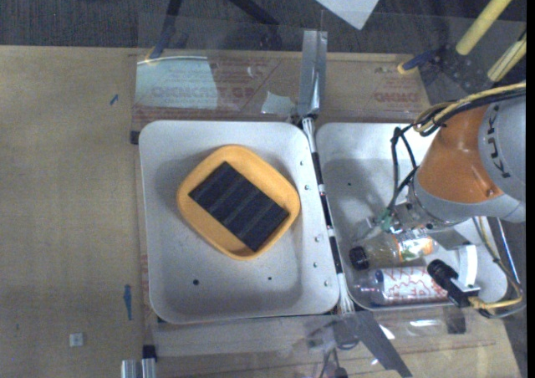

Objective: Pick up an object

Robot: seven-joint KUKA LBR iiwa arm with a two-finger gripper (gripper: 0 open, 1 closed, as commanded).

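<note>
Clear bottles [399, 272] crowd the right bin's [351, 146] near edge under the gripper [399, 230]; finger state unclear

We see even, fairly bright overhead light: the white bins [159, 159] glare pale, almost washed out. Soft shadow falls under the arm [468, 163] in the right bin. Detail is grainy and slightly soft throughout, the floor above dim.
</note>
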